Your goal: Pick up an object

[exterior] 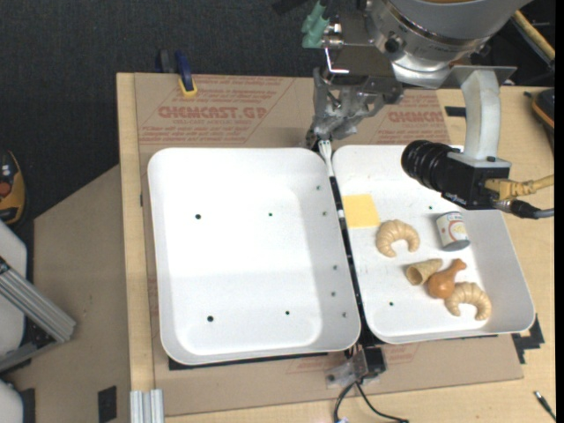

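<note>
Two shallow white bins are lying side by side on the counter (pixel 220 104), which is covered with a brown sheet bearing red print. The left bin (pixel 176 236) is sitting beside the right bin (pixel 520 298), and the right one is carrying a yellow square (pixel 359 211), a pale croissant (pixel 397 237), a small can (pixel 451 229), a cone-shaped piece (pixel 421 272), an orange piece (pixel 447 278) and a second croissant (pixel 469 299). The claw (pixel 324 139) is hanging over the far end of the seam between the bins, well apart from these things; I cannot tell how it is standing. Dark carpet (pixel 88 25) is lying behind the counter.
</note>
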`<state>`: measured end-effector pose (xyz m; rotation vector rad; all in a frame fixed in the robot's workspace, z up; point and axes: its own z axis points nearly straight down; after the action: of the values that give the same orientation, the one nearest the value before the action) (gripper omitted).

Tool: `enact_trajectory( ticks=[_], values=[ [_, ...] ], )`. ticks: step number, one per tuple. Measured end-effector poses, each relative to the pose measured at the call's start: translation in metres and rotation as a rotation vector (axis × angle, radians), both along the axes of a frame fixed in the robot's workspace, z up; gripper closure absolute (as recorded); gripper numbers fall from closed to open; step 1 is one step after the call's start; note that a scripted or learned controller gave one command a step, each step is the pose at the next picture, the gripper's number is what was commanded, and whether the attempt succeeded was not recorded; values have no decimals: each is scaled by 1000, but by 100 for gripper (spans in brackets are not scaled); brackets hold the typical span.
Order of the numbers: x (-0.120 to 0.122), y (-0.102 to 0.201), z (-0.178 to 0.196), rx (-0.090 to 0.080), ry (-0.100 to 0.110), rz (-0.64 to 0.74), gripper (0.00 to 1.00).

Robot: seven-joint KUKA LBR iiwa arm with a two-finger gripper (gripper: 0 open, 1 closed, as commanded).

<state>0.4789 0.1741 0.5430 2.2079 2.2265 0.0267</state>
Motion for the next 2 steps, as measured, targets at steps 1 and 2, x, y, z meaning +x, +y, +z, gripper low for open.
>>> enact_trajectory(
  ticks=[1, 2],
  values=[
    [0, -4, -8, -8, 16, -7, 0],
    [1, -3, 3, -6, 11, -6, 100]
  ],
)
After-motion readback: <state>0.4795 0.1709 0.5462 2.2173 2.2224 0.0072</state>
